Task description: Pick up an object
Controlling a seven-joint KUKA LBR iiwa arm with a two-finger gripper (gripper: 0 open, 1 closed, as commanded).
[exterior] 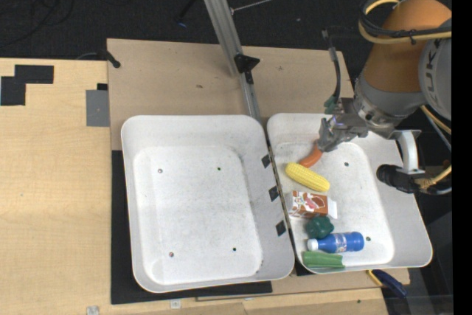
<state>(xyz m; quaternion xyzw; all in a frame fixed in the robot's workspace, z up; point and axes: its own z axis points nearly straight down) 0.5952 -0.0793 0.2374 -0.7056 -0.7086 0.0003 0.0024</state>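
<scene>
The hand (331,135) sits over the upper part of the right bin (402,229), its dark metal fingers pointing down toward the upper end of a carrot (310,156); whether the fingers are spread or closed cannot be told, and nothing is seen between them. The carrot is a smooth, tapered orange toy, lying at a slant just below the hand.

Just beside the carrot's lower end lies a corn cob (307,176), yellow and bumpy, angled across the bin. Below it is a small flat packet (310,203), red and white with print on it. Touching the packet's lower edge is a rounded dark green lump (320,226). Below that a blue plastic bottle (338,242) with a white cap lies on its side, and a long green pod-shaped piece (323,260) rests against the bin's front rim.

The left bin (140,158) is shallow white plastic with rounded corners. A ribbed grey metal rail (221,18) slants across the tan worktop (51,181) behind the bins.
</scene>
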